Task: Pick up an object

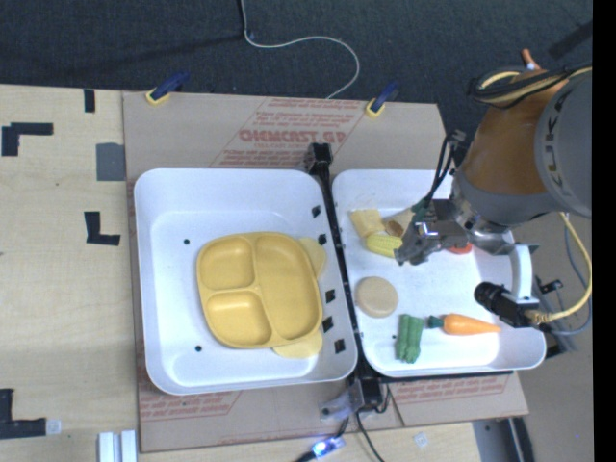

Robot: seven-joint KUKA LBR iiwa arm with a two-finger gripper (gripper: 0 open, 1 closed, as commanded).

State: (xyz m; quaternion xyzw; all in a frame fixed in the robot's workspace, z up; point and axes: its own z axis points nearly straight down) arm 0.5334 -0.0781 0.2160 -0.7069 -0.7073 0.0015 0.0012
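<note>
My gripper point(414, 245) hangs over the right bin point(438, 183), just right of a yellow corn cob point(382, 244) and a pale yellow wedge point(365, 222). A small brown piece point(394, 226) lies beside its tips. A tan round cookie point(376, 296) sits below the corn. An orange carrot point(467, 324) with green top and a green vegetable point(409, 338) lie near the bin's front. A red item point(459, 248) peeks out under the wrist.
The left bin point(164, 219) holds a yellow divided plate point(258, 289) with a pale yellow piece point(298, 346) under its front edge. A black divider point(332, 239) separates the bins. Cables run at the right, by the arm.
</note>
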